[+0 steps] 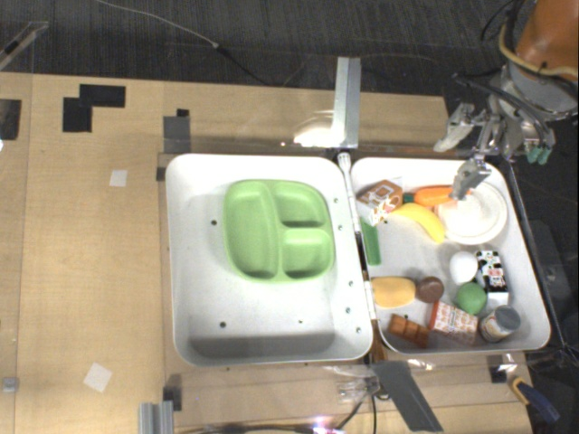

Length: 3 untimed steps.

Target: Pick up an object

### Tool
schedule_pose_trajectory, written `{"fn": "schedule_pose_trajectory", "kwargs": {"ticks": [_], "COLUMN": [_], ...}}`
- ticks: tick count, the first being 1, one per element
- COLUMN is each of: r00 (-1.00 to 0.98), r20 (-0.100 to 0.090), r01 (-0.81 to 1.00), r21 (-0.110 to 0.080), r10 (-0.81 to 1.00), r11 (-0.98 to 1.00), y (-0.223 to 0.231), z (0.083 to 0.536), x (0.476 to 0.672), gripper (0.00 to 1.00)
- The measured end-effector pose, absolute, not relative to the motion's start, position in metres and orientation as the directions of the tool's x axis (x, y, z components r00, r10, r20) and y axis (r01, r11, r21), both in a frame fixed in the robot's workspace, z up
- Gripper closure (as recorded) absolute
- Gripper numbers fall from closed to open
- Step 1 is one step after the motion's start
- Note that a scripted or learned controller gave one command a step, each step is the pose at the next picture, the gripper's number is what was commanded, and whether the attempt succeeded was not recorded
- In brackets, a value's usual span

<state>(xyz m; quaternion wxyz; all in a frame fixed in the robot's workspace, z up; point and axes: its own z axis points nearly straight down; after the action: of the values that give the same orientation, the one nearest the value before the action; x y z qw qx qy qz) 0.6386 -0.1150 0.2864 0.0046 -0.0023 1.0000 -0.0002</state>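
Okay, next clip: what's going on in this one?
The grey robot arm's gripper hangs over the far part of the right white bin, above a white round plate beside a yellow banana. Nothing shows between its fingers. The left white bin holds a green divided tray.

**Objects crowd the right bin**

In the right bin [534,269], a yellow banana [423,219] lies slantwise beside a white plate [477,217], an orange carrot [432,195] just above it. Below sit a white egg [463,266], a brown ball [431,288], a green lime [470,297], a yellow bun [393,291] and a small can [500,322]. A green divided tray [276,229] lies flat in the left bin [194,269].
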Motion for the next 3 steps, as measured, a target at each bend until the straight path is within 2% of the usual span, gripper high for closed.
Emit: {"fn": "schedule_pose_trajectory", "kwargs": {"ticks": [1,2,3], "r00": [-0.999,-0.998,-0.994], "r20": [-0.002,-0.015,-0.007], "r01": [-0.032,0.054,0.106], "r21": [0.0,-0.001,0.0], "r10": [-0.032,0.054,0.106], "r11": [0.999,0.999,0.994], "y": [-0.118,-0.128,-0.148], "z": [0.205,0.099,0.088], "x": [0.54,0.571,0.641], "gripper": [0.0,0.0,0.0]}}
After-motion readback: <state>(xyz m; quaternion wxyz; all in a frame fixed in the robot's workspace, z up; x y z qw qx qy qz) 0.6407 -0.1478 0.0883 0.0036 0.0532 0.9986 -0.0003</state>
